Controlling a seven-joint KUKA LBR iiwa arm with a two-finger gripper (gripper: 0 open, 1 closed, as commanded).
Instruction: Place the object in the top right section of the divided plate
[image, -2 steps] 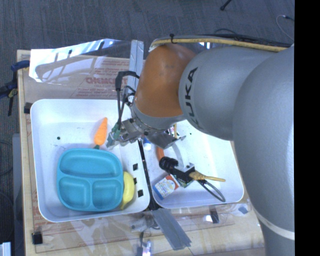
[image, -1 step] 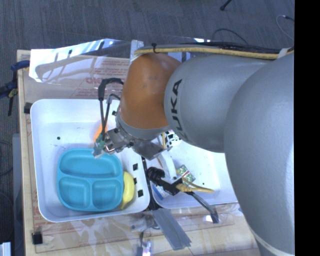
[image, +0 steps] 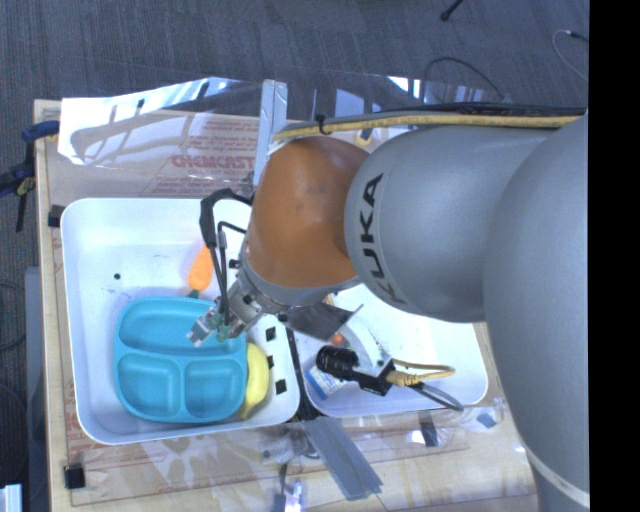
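White bin (image: 92, 262): end effector (image: 215, 326) over divided plate (image: 150, 382)

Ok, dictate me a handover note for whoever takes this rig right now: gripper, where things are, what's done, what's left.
Gripper: low over the upper right corner of the blue divided plate, in the left bin; whether it holds anything cannot be told.
Orange object: on the bin floor just above the plate, off it.
Yellow object: in the bin beside the plate's right edge.
Done: no object seen resting in the plate's visible sections.
Left: get the object into the top right section and confirm it.
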